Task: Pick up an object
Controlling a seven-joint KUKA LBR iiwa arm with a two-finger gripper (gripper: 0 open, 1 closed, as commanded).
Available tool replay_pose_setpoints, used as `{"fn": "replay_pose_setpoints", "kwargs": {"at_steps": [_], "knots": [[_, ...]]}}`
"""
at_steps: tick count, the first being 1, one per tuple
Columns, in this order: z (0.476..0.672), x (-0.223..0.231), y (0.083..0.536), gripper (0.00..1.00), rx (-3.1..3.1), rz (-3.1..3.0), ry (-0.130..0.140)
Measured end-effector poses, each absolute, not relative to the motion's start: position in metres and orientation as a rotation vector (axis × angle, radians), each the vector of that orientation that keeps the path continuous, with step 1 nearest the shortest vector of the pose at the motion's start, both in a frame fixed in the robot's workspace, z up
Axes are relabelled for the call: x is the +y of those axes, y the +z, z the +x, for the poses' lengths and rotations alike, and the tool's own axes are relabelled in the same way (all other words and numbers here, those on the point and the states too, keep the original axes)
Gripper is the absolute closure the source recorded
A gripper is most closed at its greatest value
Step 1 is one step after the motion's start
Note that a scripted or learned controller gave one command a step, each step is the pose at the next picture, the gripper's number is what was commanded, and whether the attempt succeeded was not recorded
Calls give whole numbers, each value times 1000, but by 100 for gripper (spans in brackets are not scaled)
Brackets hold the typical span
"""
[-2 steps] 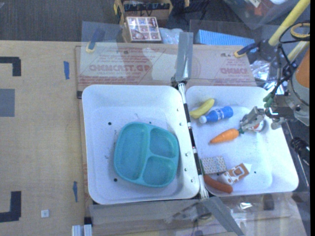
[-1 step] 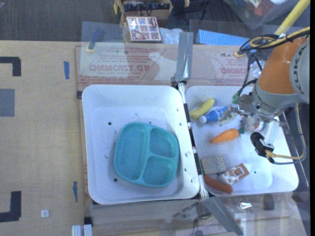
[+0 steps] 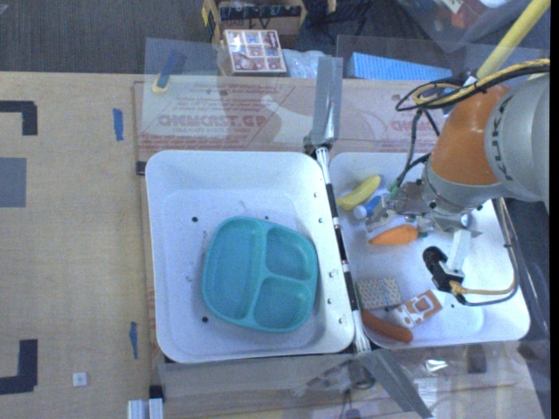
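The right bin point(image 3: 511, 317) holds several small items. A yellow banana point(image 3: 360, 192) lies at its upper left, with a small blue thing point(image 3: 371, 208) beside it. An orange carrot point(image 3: 393, 235) lies just below them. Near the front sit a grey patterned pad point(image 3: 379, 291), a small orange-and-white box point(image 3: 418, 307) and a reddish sausage point(image 3: 387, 328). My gripper point(image 3: 409, 215) hangs under the orange-banded wrist, low over the bin's upper middle, right above the carrot. The wrist hides its tips.
The left bin point(image 3: 175, 190) holds a teal divided plate point(image 3: 259, 273). A black cable end point(image 3: 439, 269) with a yellow lead dangles over the right bin. Cardboard boxes point(image 3: 253, 24) and a clear sheet stand behind the bins.
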State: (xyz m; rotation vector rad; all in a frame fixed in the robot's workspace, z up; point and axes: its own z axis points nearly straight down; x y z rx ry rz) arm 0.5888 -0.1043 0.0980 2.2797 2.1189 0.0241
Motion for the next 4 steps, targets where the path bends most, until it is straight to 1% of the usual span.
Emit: {"fn": "replay_pose_setpoints", "kwargs": {"at_steps": [1,2,3,4], "knots": [[589,-108,98,0,2276,2125,23],[597,-98,89,0,2367,2051,9],[654,-116,84,0,2480,2021,-40],[638,-178,180,0,2305,2128,1]]}}
